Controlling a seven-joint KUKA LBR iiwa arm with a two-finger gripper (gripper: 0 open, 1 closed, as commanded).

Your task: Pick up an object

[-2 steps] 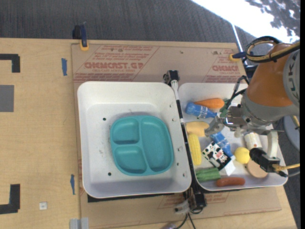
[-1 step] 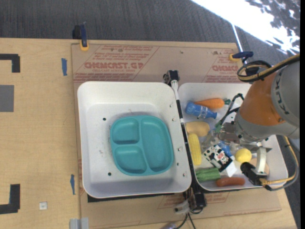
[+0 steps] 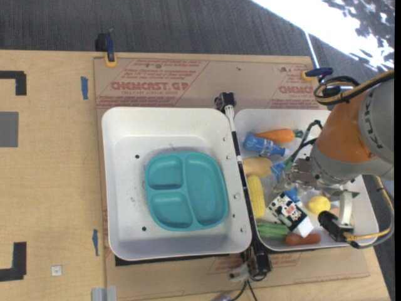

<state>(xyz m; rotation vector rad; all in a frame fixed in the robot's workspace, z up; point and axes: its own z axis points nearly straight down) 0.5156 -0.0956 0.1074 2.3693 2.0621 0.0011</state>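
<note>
Nearest the camera, at the 6 o'clock rim of the right bin (image 3: 363,240), a green cucumber-like piece (image 3: 271,231) and a red-and-white item (image 3: 301,234) are seen lying close together. Just beyond, a black-and-white patterned block (image 3: 287,209) rests beside a yellow corn cob (image 3: 255,195), with a small yellow lemon-like piece (image 3: 319,203) at 3 o'clock of the block. The claw (image 3: 305,175) hangs over the bin's middle; whether it is spread or pressed together cannot be told. Farther off, a blue bottle (image 3: 262,145) and an orange carrot (image 3: 276,135) lie at 12 o'clock. The toys are judged light, stiff plastic, somewhat slippery; the corn cob is best taken across its narrow width. The left bin (image 3: 119,168) holds a teal divided tray (image 3: 186,190). Both bins sit on the desk (image 3: 50,168).
</note>
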